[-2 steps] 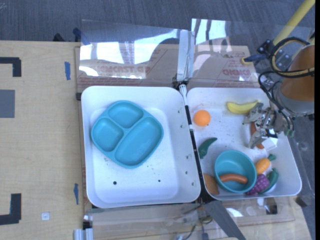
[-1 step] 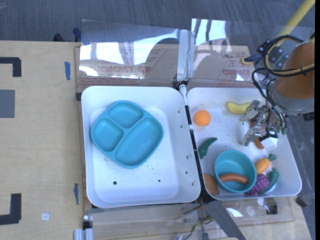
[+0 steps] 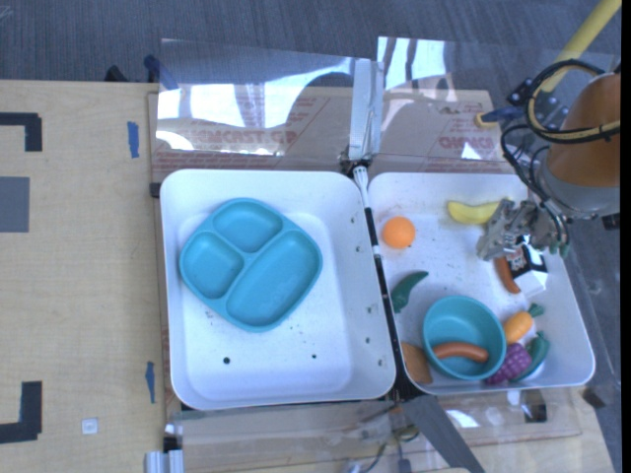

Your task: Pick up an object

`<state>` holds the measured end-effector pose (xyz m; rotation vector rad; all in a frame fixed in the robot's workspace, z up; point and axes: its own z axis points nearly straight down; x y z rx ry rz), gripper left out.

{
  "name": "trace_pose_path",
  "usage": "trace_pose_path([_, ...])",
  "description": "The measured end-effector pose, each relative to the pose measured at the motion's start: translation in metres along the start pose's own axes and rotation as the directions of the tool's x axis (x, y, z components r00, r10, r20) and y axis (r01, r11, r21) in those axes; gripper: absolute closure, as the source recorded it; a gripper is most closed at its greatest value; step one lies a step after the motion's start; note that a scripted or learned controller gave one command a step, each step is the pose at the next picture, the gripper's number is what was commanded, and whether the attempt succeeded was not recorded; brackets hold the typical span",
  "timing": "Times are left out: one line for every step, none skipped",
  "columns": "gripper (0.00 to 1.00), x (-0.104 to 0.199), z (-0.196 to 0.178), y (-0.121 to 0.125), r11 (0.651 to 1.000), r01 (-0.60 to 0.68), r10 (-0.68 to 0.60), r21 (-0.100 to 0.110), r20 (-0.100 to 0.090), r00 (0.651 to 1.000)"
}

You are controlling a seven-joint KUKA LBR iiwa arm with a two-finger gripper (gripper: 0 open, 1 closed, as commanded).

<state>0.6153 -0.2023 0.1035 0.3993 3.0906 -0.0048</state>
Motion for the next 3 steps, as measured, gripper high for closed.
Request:
trace_pose_path([1.0,0.053,0.013,-0.037,0.968,0.252,-0.252,-0.003,-0.015,0.967])
trace_pose_path([0.0,0.053,0.013,-0.036,0.967,0.253,-0.253,-0.004,-0.015,0.967])
trace_pose_path([1.0,0.049,-0.001,-0.035,0.968,0.252,-0.252,-0.001,-0.001,0.968])
